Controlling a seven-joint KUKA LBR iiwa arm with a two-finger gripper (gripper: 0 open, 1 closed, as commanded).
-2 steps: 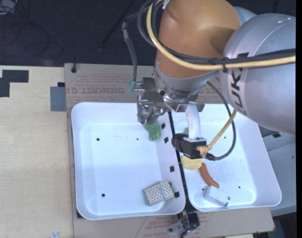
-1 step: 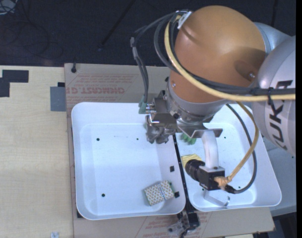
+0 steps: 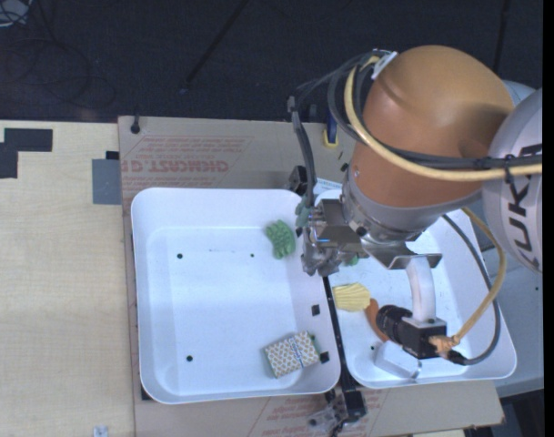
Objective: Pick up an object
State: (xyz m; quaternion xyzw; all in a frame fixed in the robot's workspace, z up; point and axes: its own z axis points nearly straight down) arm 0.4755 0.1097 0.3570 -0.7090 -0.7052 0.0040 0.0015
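Note:
My gripper (image 3: pixel 320 248) hangs over the rims where the two bins meet, under the big orange wrist. A green knobbly object (image 3: pixel 279 237) lies just left of it, in the left bin's (image 3: pixel 167 244) far right corner. A small green patch (image 3: pixel 353 259) shows right beside the gripper; I cannot tell whether it is held. A yellow ridged object (image 3: pixel 352 296) lies in the right bin (image 3: pixel 495 358) just below the gripper. A patterned grey block (image 3: pixel 291 353) rests near the left bin's near right corner.
A pale grey object (image 3: pixel 395 364) lies at the right bin's near edge, with a bit of orange (image 3: pixel 374 320) above it. The arm covers most of the right bin. Cardboard (image 3: pixel 213 157) lies under both bins.

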